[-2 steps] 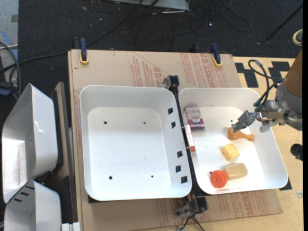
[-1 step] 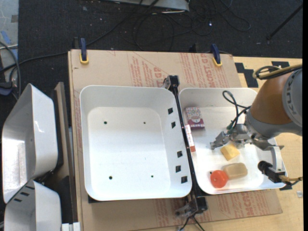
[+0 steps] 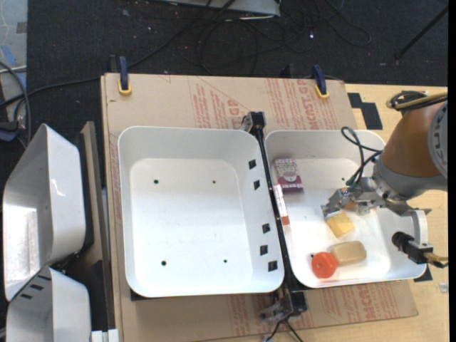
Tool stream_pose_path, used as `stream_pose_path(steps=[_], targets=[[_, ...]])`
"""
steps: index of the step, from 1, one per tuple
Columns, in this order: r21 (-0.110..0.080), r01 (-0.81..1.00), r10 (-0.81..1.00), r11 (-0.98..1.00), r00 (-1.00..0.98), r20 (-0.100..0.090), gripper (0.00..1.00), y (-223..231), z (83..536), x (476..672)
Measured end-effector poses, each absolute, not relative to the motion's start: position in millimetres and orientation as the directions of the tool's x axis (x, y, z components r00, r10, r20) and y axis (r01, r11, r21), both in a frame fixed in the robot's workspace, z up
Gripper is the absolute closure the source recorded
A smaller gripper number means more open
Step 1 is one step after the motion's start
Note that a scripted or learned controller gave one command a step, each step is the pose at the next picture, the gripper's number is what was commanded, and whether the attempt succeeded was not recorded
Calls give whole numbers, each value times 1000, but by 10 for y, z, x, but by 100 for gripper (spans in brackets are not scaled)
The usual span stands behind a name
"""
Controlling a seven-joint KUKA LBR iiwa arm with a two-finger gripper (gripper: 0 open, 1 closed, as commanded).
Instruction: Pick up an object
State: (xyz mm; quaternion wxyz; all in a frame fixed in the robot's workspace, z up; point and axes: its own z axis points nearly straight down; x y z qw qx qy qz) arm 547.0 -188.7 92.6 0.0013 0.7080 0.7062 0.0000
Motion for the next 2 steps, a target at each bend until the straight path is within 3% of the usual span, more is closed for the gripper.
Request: stream_pose_path(steps=[1,2], targets=[[18,1000,1000,6,-6,-5,0,-1761,2329,5820],[-7,1000,1000,-3,3,2,0,-1821,1516,5578]])
